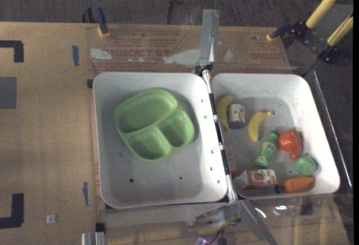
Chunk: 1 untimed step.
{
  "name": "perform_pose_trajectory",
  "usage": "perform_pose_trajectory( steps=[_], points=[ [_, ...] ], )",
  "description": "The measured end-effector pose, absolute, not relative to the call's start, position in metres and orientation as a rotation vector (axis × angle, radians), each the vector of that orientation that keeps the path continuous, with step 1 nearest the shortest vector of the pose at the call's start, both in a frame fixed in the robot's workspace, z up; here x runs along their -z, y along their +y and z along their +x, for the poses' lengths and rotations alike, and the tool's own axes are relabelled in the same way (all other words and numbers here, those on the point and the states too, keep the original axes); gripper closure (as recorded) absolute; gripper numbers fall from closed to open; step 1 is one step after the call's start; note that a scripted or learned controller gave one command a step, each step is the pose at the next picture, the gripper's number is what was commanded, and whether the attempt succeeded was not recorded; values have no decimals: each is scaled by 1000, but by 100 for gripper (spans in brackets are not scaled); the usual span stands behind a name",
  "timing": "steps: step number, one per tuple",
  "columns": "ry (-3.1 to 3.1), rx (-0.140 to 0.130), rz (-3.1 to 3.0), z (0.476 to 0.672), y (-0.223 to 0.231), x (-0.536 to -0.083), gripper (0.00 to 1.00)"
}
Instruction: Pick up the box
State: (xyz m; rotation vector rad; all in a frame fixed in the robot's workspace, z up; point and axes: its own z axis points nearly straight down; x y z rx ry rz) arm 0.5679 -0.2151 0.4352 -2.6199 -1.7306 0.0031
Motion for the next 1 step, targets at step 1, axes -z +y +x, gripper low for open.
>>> perform_pose_trajectory(
  steps=[1],
  points=[
    [-1737,-2,-2621,569,-214,-446,100]
  ],
)
